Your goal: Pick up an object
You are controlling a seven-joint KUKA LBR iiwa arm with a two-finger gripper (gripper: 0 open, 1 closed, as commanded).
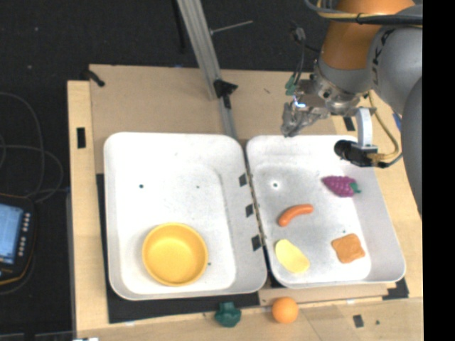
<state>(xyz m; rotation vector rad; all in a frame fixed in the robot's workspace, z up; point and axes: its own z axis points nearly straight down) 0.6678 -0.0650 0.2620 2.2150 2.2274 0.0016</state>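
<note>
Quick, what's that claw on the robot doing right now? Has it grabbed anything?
Gripper: above the far edge of the right bin, nothing seen between its fingers; whether it is open or shut cannot be told.

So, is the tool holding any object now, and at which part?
Nothing is held. The tool hangs above the far rim of the right bin, apart from the purple grapes and the sausage.

One fixed camera looks down at a slant from above the bench [142,98]; it stands far enough off to take in both white bins, the left bin [170,169] and right bin [313,162]; the arm [370,41] enters from the right
</note>
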